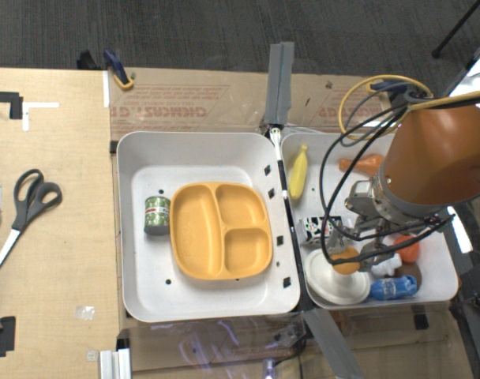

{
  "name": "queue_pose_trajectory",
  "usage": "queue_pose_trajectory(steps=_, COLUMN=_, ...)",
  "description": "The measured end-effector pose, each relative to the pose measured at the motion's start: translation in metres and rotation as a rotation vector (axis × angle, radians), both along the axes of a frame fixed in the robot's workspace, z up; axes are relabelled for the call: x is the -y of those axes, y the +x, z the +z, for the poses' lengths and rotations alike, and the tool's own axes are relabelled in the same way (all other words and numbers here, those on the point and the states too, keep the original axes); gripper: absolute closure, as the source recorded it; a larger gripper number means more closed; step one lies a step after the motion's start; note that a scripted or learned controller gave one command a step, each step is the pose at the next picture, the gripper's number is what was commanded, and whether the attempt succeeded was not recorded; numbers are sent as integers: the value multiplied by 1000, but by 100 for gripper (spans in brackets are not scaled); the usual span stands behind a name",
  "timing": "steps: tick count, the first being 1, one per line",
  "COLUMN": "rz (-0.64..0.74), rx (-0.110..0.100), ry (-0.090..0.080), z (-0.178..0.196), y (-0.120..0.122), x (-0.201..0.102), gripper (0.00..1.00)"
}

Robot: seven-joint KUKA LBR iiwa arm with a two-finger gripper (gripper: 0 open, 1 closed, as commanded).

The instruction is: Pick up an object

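Note:
My gripper (357,239) reaches down into the right bin (441,287), mostly hidden under the orange wrist band (437,152) and looped cables. Just below it a small orange object (345,262) lies at the rim of a white bowl (335,285). A blue bottle (393,288) lies right of the bowl, with a red-orange item (409,249) above it. A yellow banana (298,172) rests along the bin's left wall. An orange piece (365,163) sits at the back, and a small black-and-white item (313,227) lies left of the gripper.
The left bin (137,283) holds a yellow divided plate (221,230) and a green can (156,215) beside it. Scissors (25,205) lie on the bench at far left. A grey post (279,81) stands behind the wall between the bins.

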State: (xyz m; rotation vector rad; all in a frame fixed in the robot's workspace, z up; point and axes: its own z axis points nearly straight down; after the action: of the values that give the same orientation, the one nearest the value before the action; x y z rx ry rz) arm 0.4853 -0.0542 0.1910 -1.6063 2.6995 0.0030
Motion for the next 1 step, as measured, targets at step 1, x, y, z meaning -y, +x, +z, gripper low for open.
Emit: queue_pose_trajectory(steps=1, rz=185, rx=4, ry=0, z=-37, y=-7, x=124, gripper=100)
